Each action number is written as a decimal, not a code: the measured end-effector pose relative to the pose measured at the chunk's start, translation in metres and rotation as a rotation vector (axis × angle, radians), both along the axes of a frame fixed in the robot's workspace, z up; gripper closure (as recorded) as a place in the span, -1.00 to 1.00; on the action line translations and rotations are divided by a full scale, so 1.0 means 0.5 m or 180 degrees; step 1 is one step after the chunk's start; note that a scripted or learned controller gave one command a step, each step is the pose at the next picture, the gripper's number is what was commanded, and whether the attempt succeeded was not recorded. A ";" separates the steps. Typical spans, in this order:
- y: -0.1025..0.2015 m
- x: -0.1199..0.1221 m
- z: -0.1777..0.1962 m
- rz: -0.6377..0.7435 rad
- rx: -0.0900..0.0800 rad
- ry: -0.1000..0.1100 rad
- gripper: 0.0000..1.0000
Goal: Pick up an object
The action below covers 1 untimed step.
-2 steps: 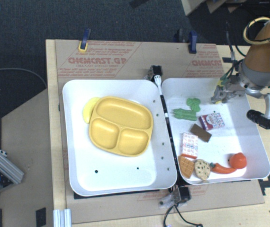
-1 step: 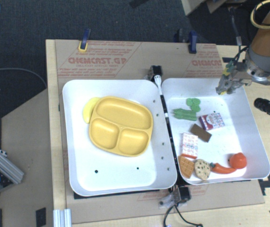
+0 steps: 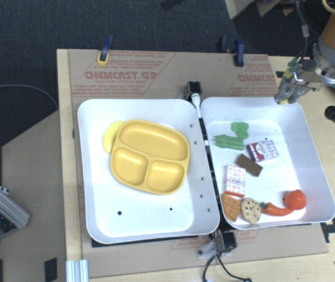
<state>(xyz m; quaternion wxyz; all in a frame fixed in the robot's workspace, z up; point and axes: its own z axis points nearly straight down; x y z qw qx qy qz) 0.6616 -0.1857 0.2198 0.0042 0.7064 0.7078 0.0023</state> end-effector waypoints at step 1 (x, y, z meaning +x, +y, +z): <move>0.000 0.002 0.012 -0.0004 0.0003 0.0016 1.00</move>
